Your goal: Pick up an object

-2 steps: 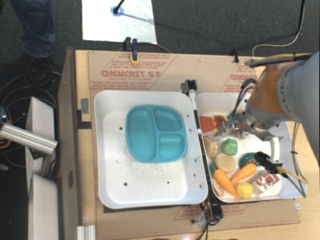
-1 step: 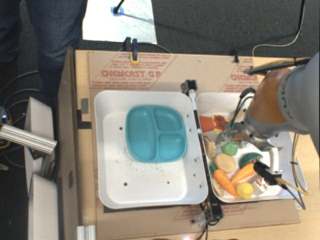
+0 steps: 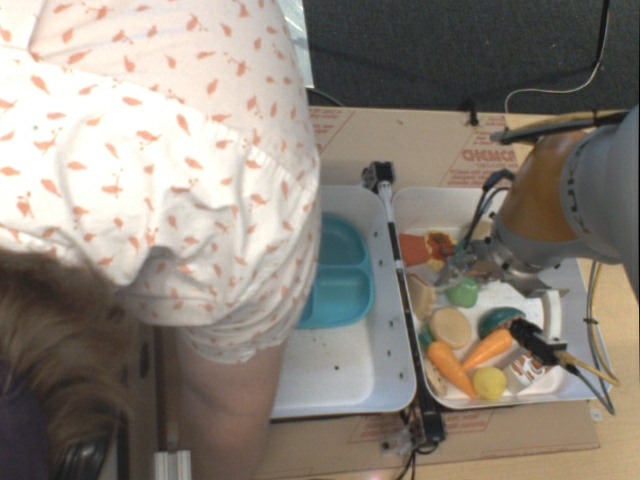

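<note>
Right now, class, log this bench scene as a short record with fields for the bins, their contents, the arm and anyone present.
left bin: shallow white bin holding a blue divided plastic tray
right bin: shallow white bin with toy food, including two orange plastic carrots, a yellow ball, a green round piece
arm: gripper low over the right bin
person: white patterned shirt, covering the left bin's left part

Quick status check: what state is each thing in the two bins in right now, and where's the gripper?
Gripper: low in the right bin, over the toys.
Green ball: loose in the bin, right under the gripper.
Carrots: two, lying flat, crossed at the front.
Yellow ball: resting at the front edge.
Blue tray: flat in the left bin, partly hidden by a person.
Person: leaning over the left bin.
</note>
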